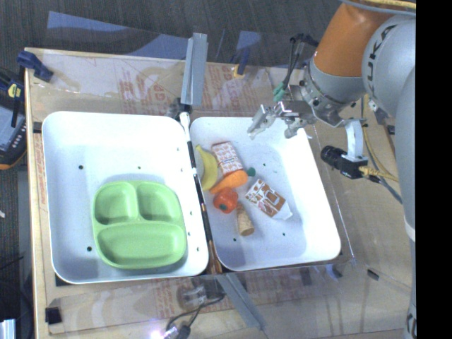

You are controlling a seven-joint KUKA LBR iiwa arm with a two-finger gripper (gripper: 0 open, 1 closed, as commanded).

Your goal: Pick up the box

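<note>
Camera view
Worktop (pixel 106 83): a pale wooden top with red print on it. Two white bins sit on it side by side.
Left bin (pixel 70 140): a shallow white bin. A green tray lies in it.
Green tray (pixel 140 224): a light green plate with three parts. It lies near the front of the left bin.
Right bin (pixel 311 210): a shallow white bin, touching the left bin along one side. The food toys and boxes lie in it.
Box (pixel 268 200): a small brown and white carton. It lies flat and slanted in the middle of the right bin, well apart from the jaws.
Second box (pixel 227 158): a small red and white pack. It lies just beside the banana, toward the back of the bin.
Banana (pixel 205 167): yellow, along the left wall of the right bin.
Carrot (pixel 231 181): orange, touching the banana's lower end.
Red fruit (pixel 225 200): small and round, just under the carrot.
Cork (pixel 244 222): a little brown stub, next to the red fruit.
Arm (pixel 367 41): grey with an orange band, coming in from the right.
Jaws (pixel 274 121): spread apart, with nothing between them. They hang over the back edge of the right bin.
</note>
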